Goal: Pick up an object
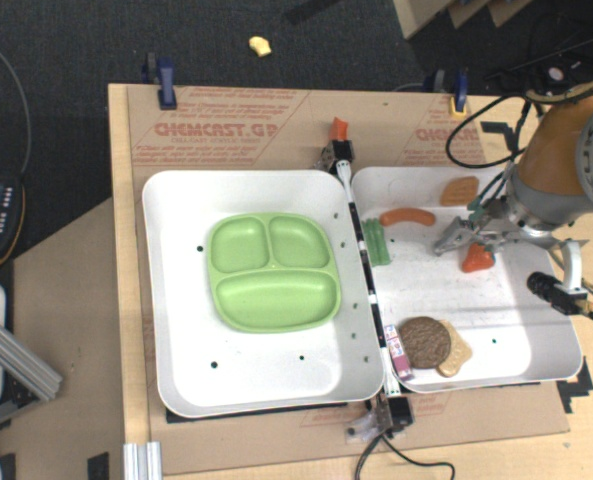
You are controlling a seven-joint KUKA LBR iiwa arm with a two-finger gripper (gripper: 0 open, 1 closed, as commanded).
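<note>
The arm comes in from the right over the right bin (536,368), orange band and grey wrist hanging above the bin's upper right part. The gripper (473,236) sits low there, its metal fingers (451,238) splayed out toward the left, and they look spread apart with nothing visibly between them — a released claw, on this evidence.

Right at it lies a small orange-red chunk (478,259), just below and slightly right of the fingertips, touching or all but touching the gripper body; contact cannot be told for certain from this angle. That is the nearest candidate. It is a stubby piece with no clear long axis.

Other options: a toy sausage (408,216) lies to the gripper's left, long axis running left to right, near the fingertips but apart from them. A tan bread-like piece (460,190) rests up toward the bin's far wall. A green block (377,242) lies along the divider, long axis running up and down. A brown cookie-like disc (426,339) sits on a tan piece at the near edge, well apart.

The left bin (176,348) holds a green divided plate (273,272).

Judgement: the claw likely needs a small shift down and right to straddle the chunk before closing.
</note>
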